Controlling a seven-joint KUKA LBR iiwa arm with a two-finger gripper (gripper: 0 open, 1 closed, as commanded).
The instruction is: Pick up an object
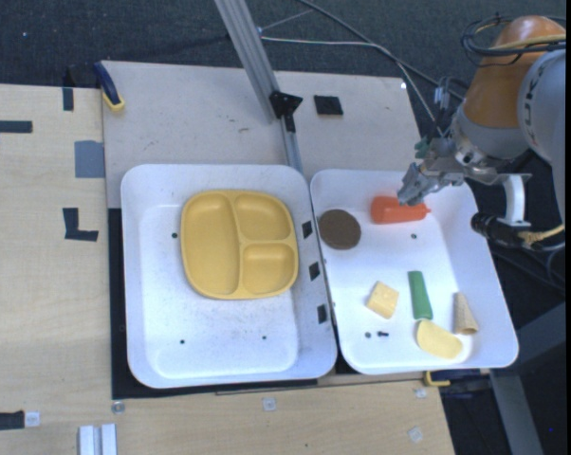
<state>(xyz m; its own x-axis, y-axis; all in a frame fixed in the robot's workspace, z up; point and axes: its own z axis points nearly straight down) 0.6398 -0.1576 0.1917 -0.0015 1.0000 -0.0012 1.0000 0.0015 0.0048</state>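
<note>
Gripper (pixel 414 190) sat low over the far part of the right bin (pixel 482 282), tips right at the right end of the orange block (pixel 396 211). Couldn't tell whether the jaws were apart or together; the tips were too small and blended with the wrist hardware. No object visibly between them, so I wouldn't call it a grasp. The approach looked aimed at the orange block, probably because it lay apart from the other items with open floor around it, and it was the item closest to the arm's side. Block lay flat, long axis running left-right, just right of the brown disc (pixel 340 228), not touching it. Nearer in the same bin: yellow cube (pixel 382 300), green stick (pixel 419 295) lying near-far beside it, tan cone (pixel 465 314) by the right wall, and yellow wedge (pixel 439 340) in the near right corner. All were well clear of the gripper. Left bin (pixel 153 339) held one yellow divided tray (pixel 238 245), three compartments, lying flat, nothing in the compartments. My read: pick not yet done, target likely the orange block, still resting on the bin floor.
</note>
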